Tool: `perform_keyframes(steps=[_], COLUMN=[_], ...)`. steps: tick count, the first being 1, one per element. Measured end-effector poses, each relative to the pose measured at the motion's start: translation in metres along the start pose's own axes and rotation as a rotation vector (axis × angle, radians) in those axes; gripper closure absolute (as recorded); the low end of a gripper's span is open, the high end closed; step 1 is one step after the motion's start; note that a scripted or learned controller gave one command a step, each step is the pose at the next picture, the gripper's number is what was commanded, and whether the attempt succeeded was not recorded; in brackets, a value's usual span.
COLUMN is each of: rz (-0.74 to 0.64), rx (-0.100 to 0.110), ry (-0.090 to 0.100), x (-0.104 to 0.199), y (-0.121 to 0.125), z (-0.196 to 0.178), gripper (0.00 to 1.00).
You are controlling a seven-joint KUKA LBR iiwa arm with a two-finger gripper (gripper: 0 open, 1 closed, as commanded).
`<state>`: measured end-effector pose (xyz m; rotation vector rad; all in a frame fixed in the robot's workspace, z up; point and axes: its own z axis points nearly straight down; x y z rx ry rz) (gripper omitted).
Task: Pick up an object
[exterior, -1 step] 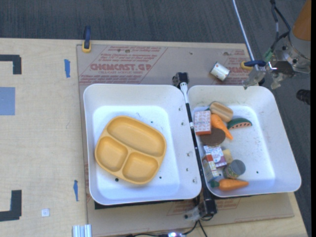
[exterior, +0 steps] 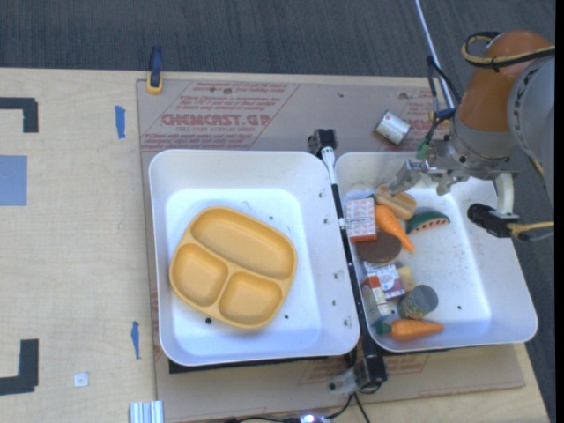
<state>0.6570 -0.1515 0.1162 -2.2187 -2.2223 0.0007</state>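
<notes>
Bins fill the middle of the frame: we see the left bin (exterior: 167, 192) holding a yellow divided plate (exterior: 233, 266), and the right bin (exterior: 493, 298) with toy food crowded along its left side, among it a carrot (exterior: 393, 226), a small red box (exterior: 359, 218), a brown disc (exterior: 382, 248) and a second carrot (exterior: 415, 329). At upper right the gripper (exterior: 426, 171) hangs over the right bin's upper edge, just above the carrot. We cannot tell its state.
</notes>
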Motion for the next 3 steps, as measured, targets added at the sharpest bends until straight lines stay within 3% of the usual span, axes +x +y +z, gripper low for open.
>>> perform_keyframes(steps=[1,2,3], rz=[0.006,0.003,0.0], rx=[-0.009,-0.006,-0.002], ry=[-0.01,-0.003,0.001], x=[0.041,0.046,0.087], y=[-0.041,-0.041,-0.095], z=[0.025,0.016,-0.069], gripper=[0.0,1.0,1.0])
